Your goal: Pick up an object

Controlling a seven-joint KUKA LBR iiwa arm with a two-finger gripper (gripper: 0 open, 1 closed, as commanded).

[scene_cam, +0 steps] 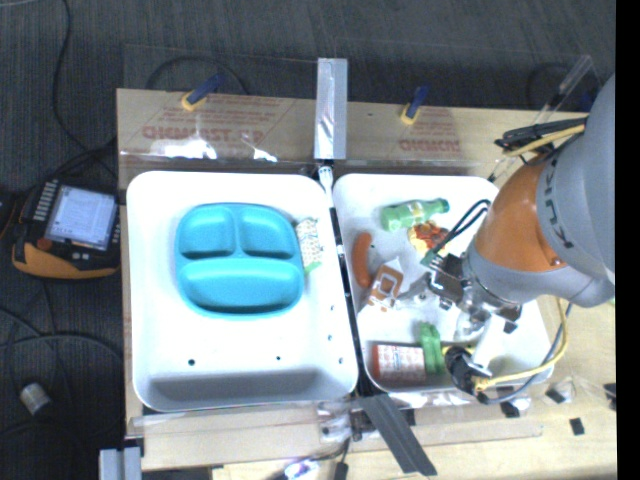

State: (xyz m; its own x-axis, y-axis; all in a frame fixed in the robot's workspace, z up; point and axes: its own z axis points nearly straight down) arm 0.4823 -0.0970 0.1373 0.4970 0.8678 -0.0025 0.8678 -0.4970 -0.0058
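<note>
A small grey-screened handheld device in an orange casing is seen on the dark carpet, left of the bench, with black cables nearby.

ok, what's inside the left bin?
The left bin holds a blue divided tray, with a small patterned packet at its right edge. Anything beneath the tray is covered.

End effector low in right bin among clutter
</note>
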